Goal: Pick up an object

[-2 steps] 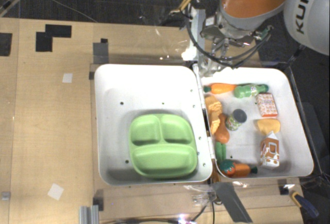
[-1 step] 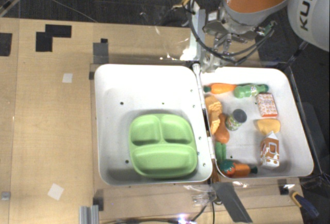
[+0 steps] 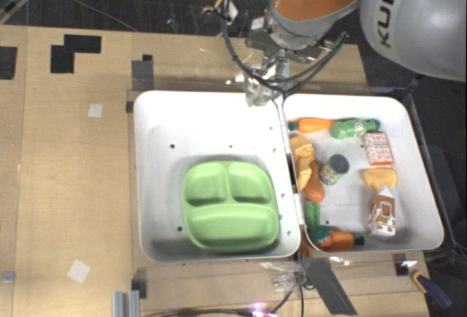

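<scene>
The gripper (image 3: 260,93) hangs over the far edge of the bins, right above the wall where the left bin (image 3: 157,162) and the right bin (image 3: 417,162) meet; whether it is spread or closed cannot be told, and nothing shows in it. The candidates lie in the right bin: a carrot (image 3: 315,125) and a green bottle (image 3: 353,128) along the far edge, a red carton (image 3: 377,148) beside them, a small jar (image 3: 333,169) near the middle, and a white carton (image 3: 381,212) toward the near right corner. The green tray (image 3: 230,204) sits alone in the left bin. The risk is a straight descent onto the dividing rim, or a grab among the pieces crowded against the left wall, where it may knock one aside or catch two at once
</scene>
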Controlling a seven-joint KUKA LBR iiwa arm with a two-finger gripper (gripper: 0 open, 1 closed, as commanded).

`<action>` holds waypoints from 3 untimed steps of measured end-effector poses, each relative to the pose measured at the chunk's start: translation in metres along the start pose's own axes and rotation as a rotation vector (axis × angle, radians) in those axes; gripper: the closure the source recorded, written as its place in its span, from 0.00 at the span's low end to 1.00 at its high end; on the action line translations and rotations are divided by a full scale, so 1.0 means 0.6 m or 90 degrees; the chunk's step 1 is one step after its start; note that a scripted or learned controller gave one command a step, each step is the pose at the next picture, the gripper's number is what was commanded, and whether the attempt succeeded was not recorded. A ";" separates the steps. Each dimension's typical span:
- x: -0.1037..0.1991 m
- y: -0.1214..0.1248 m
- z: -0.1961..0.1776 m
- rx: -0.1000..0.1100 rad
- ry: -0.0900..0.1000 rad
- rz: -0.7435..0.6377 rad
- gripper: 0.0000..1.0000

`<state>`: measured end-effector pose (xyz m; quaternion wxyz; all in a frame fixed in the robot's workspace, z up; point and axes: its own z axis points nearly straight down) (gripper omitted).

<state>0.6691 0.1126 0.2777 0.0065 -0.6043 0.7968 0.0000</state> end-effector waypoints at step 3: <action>-0.146 0.034 -0.046 0.011 -0.012 0.016 1.00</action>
